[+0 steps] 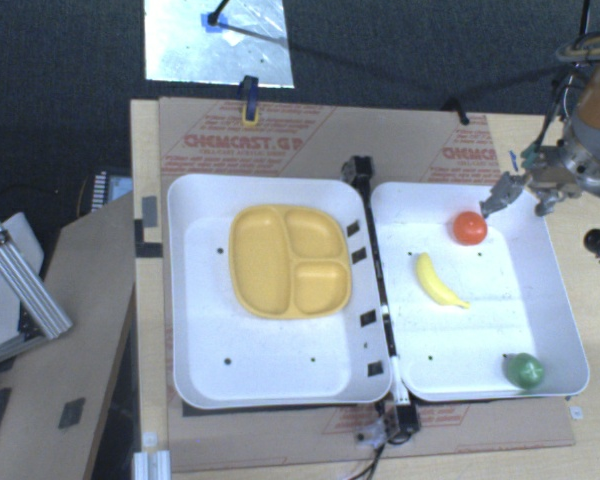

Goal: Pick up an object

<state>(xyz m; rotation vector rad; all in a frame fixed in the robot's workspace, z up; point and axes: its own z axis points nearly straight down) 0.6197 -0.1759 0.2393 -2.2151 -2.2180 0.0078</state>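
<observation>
From where I stand, the grey arm comes in from the right and its two-finger pincer (520, 196) hangs over the far right corner of the right shallow white bin (560, 298), with its fingers spread apart and nothing between them. The round orange-red ball (469, 228) lies just beside the nearer fingertip, so I judge it is the thing the arm aims at. The small yellow banana (438, 281) rests near the middle of the same bin, and the round green fruit (524, 370) sits in the near right corner, well apart from the pincer. The yellow plastic tray with three compartments (288, 262) lies in the left white bin (195, 298), probably as a place for later sorting. Both bins rest side by side on the bench (590, 278).
</observation>
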